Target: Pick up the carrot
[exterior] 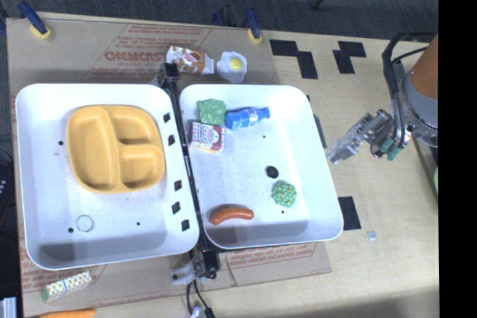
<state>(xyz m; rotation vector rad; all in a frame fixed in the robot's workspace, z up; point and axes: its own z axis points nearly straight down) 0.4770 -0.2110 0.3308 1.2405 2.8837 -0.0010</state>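
The carrot (231, 214), a short orange-red rod, lies flat near the front wall of the right bin (319, 160). My gripper (339, 151) hangs over the bare bench just past that bin's right rim, pointing left toward it. It is well to the right of the carrot and farther back, and nothing is in it. The grey arm with its orange band comes in from the right edge.
The right bin also holds a green block (212, 111), a blue bottle (247, 118), a red-and-white packet (206, 136) and a green bumpy ball (283, 194). A yellow divided plate (115, 147) lies in the left bin (37, 182). Small items (232, 66) lie behind the bins.
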